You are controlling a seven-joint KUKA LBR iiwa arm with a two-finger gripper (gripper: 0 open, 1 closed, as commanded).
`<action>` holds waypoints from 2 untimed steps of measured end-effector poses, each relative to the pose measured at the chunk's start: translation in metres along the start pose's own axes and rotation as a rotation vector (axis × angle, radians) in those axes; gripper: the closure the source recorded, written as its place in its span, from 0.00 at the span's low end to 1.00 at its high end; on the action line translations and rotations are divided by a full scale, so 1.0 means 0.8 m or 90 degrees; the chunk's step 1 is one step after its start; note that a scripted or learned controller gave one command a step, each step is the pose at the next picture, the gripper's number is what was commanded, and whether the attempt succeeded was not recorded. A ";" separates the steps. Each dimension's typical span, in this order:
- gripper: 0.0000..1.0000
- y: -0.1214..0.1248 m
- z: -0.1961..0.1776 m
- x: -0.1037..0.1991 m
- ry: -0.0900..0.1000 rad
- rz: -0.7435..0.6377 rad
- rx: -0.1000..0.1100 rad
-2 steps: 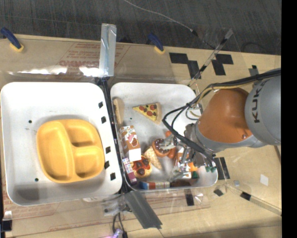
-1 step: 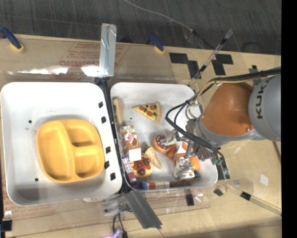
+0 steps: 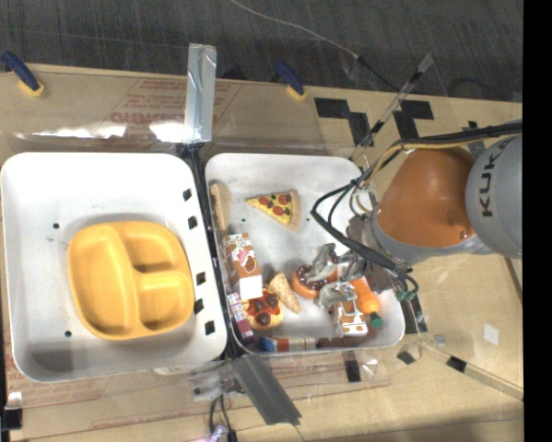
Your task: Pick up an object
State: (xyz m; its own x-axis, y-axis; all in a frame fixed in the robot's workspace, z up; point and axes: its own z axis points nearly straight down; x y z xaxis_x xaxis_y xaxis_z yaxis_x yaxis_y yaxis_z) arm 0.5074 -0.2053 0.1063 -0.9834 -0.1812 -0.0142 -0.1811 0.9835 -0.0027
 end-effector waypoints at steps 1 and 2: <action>1.00 0.041 -0.047 0.020 0.008 -0.029 -0.002; 1.00 0.042 -0.114 -0.023 0.005 -0.046 0.000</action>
